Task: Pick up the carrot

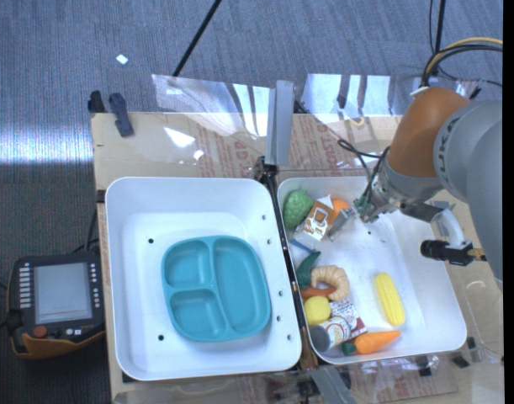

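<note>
The carrot, orange with a green top, lies along the front wall of the right bin, next to a can. My gripper is down at the far end of that bin, well behind the carrot. It hangs just right of a small carton and an orange object. Nothing shows held in it. The grey arm with its orange band reaches in from the right.
The right bin also holds a green round item, a croissant-like piece, corn, a yellow lemon and a dark green vegetable. The left bin holds a teal divided plate. A teach pendant lies off the bench at left.
</note>
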Available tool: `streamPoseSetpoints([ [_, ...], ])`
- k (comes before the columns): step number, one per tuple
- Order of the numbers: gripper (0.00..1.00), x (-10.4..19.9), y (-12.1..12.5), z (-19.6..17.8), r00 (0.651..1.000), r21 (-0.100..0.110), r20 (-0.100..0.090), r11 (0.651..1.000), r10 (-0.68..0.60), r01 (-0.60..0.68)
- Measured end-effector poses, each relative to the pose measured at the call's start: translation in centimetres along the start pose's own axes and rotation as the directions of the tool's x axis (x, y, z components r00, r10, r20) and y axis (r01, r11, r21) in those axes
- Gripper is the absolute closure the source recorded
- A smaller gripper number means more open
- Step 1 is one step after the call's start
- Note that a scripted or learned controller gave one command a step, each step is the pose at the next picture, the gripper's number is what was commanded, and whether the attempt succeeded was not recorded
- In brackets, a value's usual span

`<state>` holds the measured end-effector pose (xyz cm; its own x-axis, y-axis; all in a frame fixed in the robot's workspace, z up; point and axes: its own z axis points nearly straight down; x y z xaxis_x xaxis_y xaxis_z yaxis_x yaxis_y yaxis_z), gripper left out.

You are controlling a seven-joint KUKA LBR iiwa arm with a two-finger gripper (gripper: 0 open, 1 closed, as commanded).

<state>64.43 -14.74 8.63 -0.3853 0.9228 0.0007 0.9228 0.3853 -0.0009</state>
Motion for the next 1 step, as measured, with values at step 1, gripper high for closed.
streamPoseSetpoints([
  [1, 0.00, -5.84, -2.37, -2.41, 0.907, 0.001, -0.001, 0.907, 0.420, -0.420],
])
